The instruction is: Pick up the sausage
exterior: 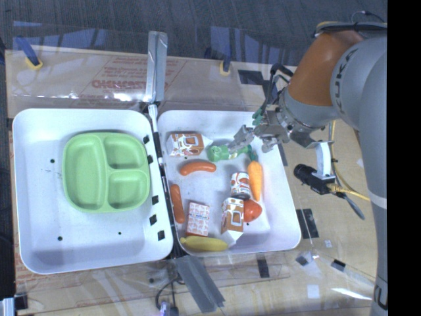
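The lettering that shows is too blurred to read: faint red print on the clear plastic sheet [118,78] behind the bins, and orange-and-white pictures on the small cartons. Taking the sausage [197,168] as the landmark, it lies flat on the floor of the right bin [284,232], roughly level across the view, in the bin's upper left part. Just above it and to its left sits a carton [185,143]; up and to its right is a green toy vegetable [221,153]. A second, similar sausage [177,203] lies lengthwise below it by the bin's left wall (the two are apart, not touching). Further below stand two more cartons [198,218] [232,214], with a banana [204,243] at the bin's near edge. To the sausage's right are a small can [240,184], a carrot [255,179] and a red tomato [252,210]. Far to its left, the left bin [33,229] holds a green divided plate [106,171]. The arm reaches in from the right, its orange band high by the upper right, wrist bent down toward the bin's far right corner. The gripper [247,137] sits up and right of the sausage, well clear of it, over the green vegetable; whether its fingers are spread or pressed together, I cannot tell.
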You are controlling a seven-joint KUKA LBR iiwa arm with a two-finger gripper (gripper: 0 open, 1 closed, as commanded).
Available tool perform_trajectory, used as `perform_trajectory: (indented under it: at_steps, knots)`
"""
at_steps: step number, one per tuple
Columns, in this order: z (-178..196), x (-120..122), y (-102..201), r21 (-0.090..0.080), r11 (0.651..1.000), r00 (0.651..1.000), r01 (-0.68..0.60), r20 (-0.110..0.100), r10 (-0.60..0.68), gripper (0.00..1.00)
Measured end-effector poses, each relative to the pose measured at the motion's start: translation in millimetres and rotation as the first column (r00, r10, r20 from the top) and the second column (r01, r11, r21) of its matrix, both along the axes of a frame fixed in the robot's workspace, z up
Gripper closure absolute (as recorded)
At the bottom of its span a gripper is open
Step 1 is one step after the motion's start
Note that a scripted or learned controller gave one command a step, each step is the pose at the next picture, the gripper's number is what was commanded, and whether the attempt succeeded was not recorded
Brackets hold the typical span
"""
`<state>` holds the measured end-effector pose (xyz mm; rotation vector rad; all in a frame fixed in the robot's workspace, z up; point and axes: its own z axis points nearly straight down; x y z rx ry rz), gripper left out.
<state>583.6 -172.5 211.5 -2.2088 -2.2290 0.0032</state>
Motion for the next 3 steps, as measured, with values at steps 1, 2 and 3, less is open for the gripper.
perform_trajectory:
  at_steps: [1,2,3]
  knots:
    - [-94,44,34,-0.005,1.000,1.000,0.014,0.023,-0.013,0.00]
    - [-82,45,33,-0.007,1.000,1.000,0.010,0.025,-0.010,1.00]
    - [-72,45,33,-0.007,1.000,1.000,0.007,0.025,-0.006,1.00]
